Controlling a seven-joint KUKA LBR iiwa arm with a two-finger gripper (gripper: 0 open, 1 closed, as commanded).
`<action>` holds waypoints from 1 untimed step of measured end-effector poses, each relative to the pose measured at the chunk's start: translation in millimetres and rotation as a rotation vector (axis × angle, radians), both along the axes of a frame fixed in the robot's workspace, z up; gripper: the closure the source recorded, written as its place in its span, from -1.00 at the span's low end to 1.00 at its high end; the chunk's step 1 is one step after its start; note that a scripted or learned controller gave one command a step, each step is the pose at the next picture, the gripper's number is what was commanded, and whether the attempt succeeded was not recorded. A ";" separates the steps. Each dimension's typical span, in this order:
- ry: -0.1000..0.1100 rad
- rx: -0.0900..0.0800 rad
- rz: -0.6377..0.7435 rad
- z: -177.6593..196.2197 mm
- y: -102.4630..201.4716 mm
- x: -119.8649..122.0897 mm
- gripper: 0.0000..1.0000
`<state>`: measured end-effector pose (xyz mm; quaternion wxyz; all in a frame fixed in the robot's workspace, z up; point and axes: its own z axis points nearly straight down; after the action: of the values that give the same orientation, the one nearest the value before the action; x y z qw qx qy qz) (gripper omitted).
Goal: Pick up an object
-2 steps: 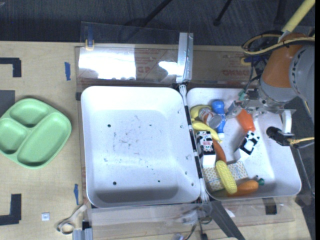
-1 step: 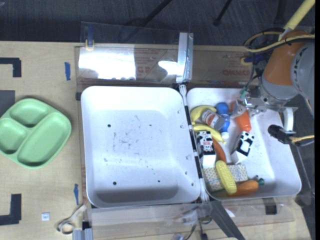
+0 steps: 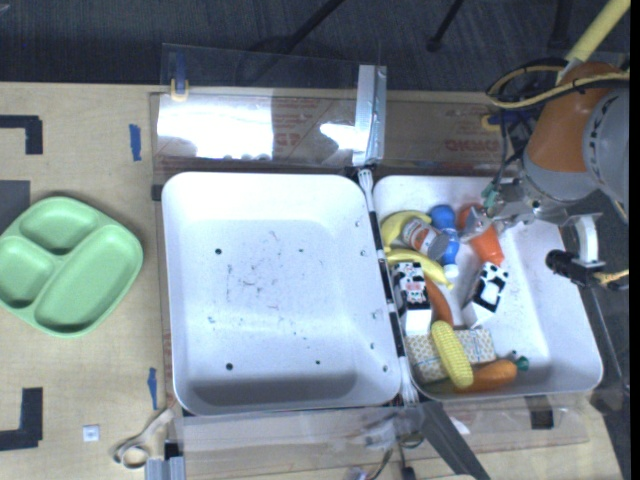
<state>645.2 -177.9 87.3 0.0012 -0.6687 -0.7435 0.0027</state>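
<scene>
The right bin (image 3: pixel 560 318) holds a heap of small objects along its left side. Among them are a yellow banana (image 3: pixel 400 226), a blue ball (image 3: pixel 441 215), an orange piece (image 3: pixel 487 245), a black-and-white item (image 3: pixel 487 288), a corn cob (image 3: pixel 451 353) and a carrot (image 3: pixel 492 373). My gripper (image 3: pixel 500 206) hangs over the bin's back edge, just above the orange piece and right of the blue ball. The wrist body hides its tip, and I see nothing held in it.
The left bin (image 3: pixel 270 288) lies beside the right one, sharing a middle wall. A green divided plate (image 3: pixel 65 263) rests on the bench at far left. A clear plastic panel (image 3: pixel 260 118) stands behind the left bin. Cables and the arm's body (image 3: pixel 590 148) crowd the back right.
</scene>
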 end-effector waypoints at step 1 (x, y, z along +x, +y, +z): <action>-0.002 0.001 -0.170 86.7 33.9 17.6 1.00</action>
<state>662.8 -144.0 173.9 0.0012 -0.7295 -0.6840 0.0015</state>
